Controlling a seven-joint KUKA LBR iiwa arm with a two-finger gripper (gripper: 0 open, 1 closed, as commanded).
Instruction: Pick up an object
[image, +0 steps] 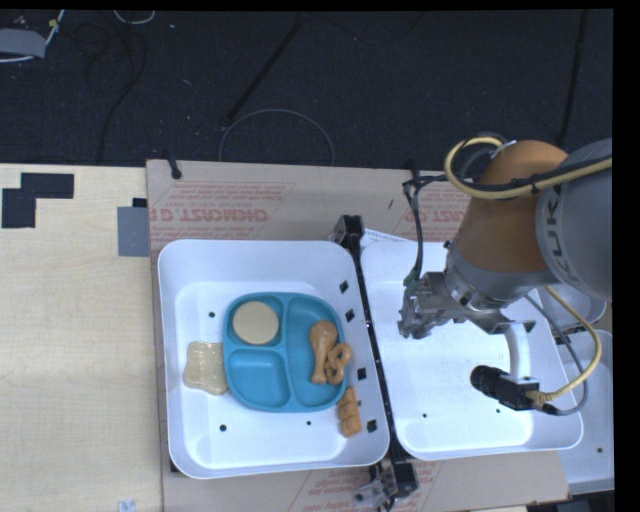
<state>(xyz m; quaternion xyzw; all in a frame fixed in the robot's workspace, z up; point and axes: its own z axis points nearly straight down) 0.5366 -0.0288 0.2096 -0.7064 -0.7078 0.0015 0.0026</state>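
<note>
We look down on a bench bearing two shallow white bins, the left bin (180, 300) stocked and the right bin (450, 420) with the grey-and-orange arm (520, 225) reaching over it from the right. The gripper (418, 318) hangs low over the right bin's upper left part, near the divider between the bins; whether the claw is released or clenched we cannot tell, and we see nothing in its grasp. In the left bin a blue sectioned plate (270, 385) lies flat, a round tan disc (255, 322) in its upper left compartment and a knobbly tan twist (327, 352) in its right one. A pale bread-like slab (206, 367) lies just beside the plate's left edge, and a small tan chunk (348, 411) lies at the plate's lower right, near the divider. All candidates for the pick are thus well apart from the gripper, across the divider. We judge these pieces to be light toy foods, stiff enough to pinch; the chunk near the divider looks the nearest reach, taken across its narrow width, though the bin wall crowds it. The plate's thin, slick rim looks harder to hold.
</note>
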